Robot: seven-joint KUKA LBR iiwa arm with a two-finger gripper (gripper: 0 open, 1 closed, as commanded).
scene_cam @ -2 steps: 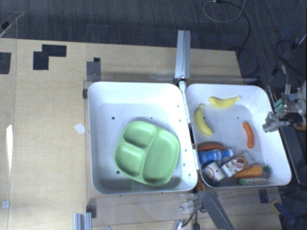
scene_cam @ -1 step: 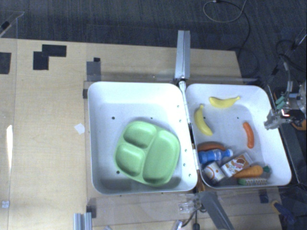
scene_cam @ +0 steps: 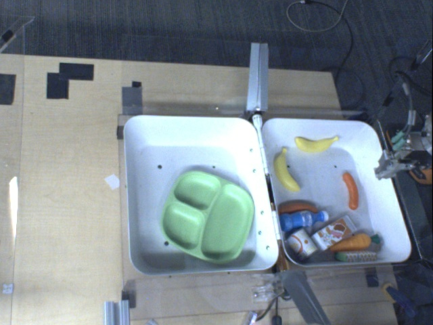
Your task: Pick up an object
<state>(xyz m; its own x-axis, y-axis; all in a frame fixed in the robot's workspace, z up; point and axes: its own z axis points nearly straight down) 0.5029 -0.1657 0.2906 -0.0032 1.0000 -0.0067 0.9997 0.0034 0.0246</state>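
**Sausage lies just left of the gripper at the right bin's edge**

Nearest the camera, along the front wall of the right bin (scene_cam: 400, 248), a cluster of small items is packed: a carrot (scene_cam: 353, 242) lying roughly left to right, a small juice carton (scene_cam: 333, 234) tilted beside it, a can (scene_cam: 300, 244) touching the carton's left end, a blue bottle (scene_cam: 302, 219) just behind, and a brown sausage-like piece (scene_cam: 298, 206) resting against the bottle. These things touch or overlap, so a clean grasp there is judged to be awkward.

Across the divider, the left bin (scene_cam: 139, 147) is occupied by a green compartment tray (scene_cam: 208, 215), lying flat toward the front.

Further back in the right bin, an orange-red sausage (scene_cam: 350, 189) is seen lying apart from everything else. Its long axis runs near to far, only slightly slanted. It is judged the most reachable target: it lies just to the left of the gripper (scene_cam: 394, 161) and a little nearer the camera, with bare bin floor between. A short move leftward and down would be called for, with the fingers set across the sausage's narrow width.

A banana (scene_cam: 286, 171) is placed near the divider, its length running near to far, and a second banana (scene_cam: 315, 143) lies crosswise toward the back wall, well apart from the gripper.

At the bin's right rim the gripper is seen, with nothing visibly held; how far its fingers are parted cannot be told at this size.
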